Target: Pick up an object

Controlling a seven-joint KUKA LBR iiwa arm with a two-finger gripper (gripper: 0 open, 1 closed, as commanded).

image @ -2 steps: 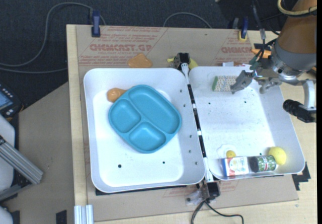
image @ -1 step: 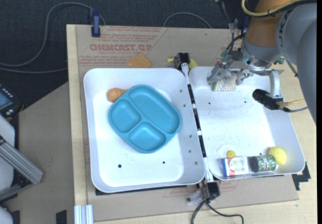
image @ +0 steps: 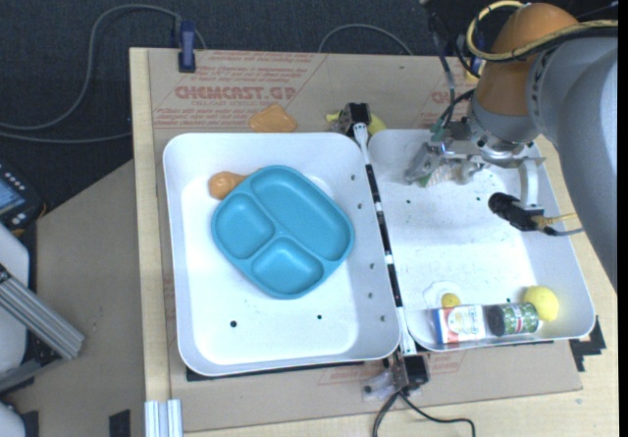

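Note:
My gripper (image: 439,163) hangs low over the far left part of the right bin (image: 471,258), close to its back wall. Nothing can be made out in its grasp. Along that bin's near edge lies a bottle (image: 483,321) on its side, with a white and red label and a dark cap end. A yellow ball (image: 542,303) rests just right of the bottle. A small white and yellow piece (image: 448,299) sits just above the bottle's left end. In the left bin (image: 206,327), a blue divided plate (image: 282,230) lies flat, with a small orange item (image: 224,185) at its far left edge.
On the bench behind the bins lie an orange piece (image: 272,118) and a small yellow and black object (image: 353,116). The arm's grey body with its orange band (image: 520,62) stands over the right bin's far right corner. A ridge (image: 381,229) divides the two bins.

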